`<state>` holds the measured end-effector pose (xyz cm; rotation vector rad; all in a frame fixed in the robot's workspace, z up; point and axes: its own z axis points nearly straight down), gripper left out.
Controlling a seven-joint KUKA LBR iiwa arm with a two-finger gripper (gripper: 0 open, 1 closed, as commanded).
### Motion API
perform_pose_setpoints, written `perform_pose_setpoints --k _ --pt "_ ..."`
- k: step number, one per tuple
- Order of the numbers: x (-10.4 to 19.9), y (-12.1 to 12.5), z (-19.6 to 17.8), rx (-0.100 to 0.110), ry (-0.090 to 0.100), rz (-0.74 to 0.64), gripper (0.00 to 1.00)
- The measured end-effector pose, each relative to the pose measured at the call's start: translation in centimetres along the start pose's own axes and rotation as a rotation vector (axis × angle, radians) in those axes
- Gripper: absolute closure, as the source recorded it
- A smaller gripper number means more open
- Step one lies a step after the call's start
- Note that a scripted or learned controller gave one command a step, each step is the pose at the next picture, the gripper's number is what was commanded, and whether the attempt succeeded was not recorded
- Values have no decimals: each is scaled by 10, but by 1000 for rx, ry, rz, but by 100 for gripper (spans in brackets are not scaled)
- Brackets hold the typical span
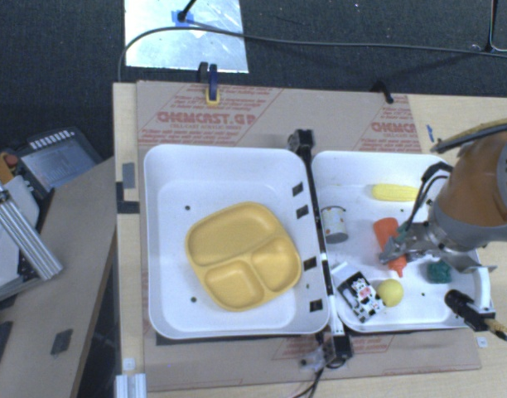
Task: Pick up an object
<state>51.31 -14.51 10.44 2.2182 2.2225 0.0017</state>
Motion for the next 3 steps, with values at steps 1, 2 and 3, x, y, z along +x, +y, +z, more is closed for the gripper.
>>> perform_pose_setpoints --k 1,2,3 --pt "-3 -3 -62 -5 -2 -1 100" --pt "1 -11 -115 -4 -1 -2 100" --pt "0 -9 -157 -5 -2 -2 100"
